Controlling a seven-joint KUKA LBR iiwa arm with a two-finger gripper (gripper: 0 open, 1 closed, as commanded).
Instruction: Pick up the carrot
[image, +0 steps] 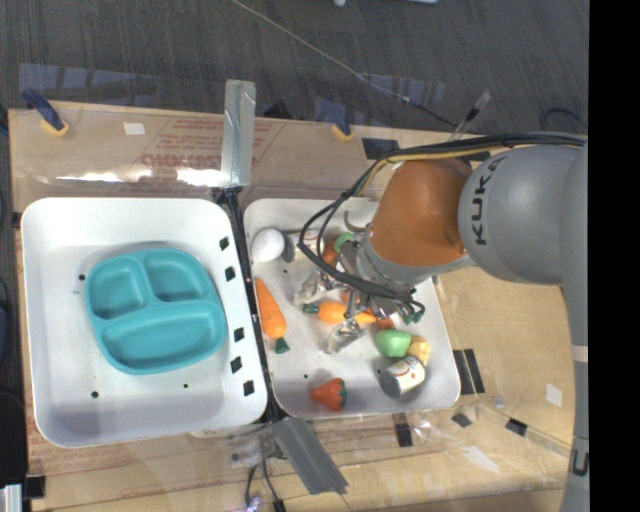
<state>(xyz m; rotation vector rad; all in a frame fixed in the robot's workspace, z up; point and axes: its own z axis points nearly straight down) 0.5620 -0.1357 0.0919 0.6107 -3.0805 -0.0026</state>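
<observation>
We look down at a slant on a surface (500, 330) carrying two shallow white bins side by side. We cannot tell how the jaws stand; the gripper (352, 322) hangs low inside the right bin (445, 385), its metal tip over a small clutter of toys in the middle of that bin.

Taking the gripper as our landmark: the carrot (268, 310), orange with a small green top, lies to the left of it, near but apart, along the bin's left wall with its green end pointing toward the camera side. A white egg (267, 244) sits up and to the left of the gripper. A green pear-like piece (393, 343) lies just to its right, and a small tin can (401, 378) lies beyond that, toward the front. A red strawberry (329, 394) rests toward the front wall. Well to the left, in the left bin (40, 300), sits a teal divided plate (155, 309).

We judge the grasp not yet begun. To do it well, the gripper should shift left, clear of the clutter, centre over the carrot's thick middle and close across its narrow width, keeping clear of the bin wall.

On the grey arm (530, 215) above the orange band we read "KUKA". Faint red print shows on the cardboard (180, 150) behind the bins, too blurred to read.
</observation>
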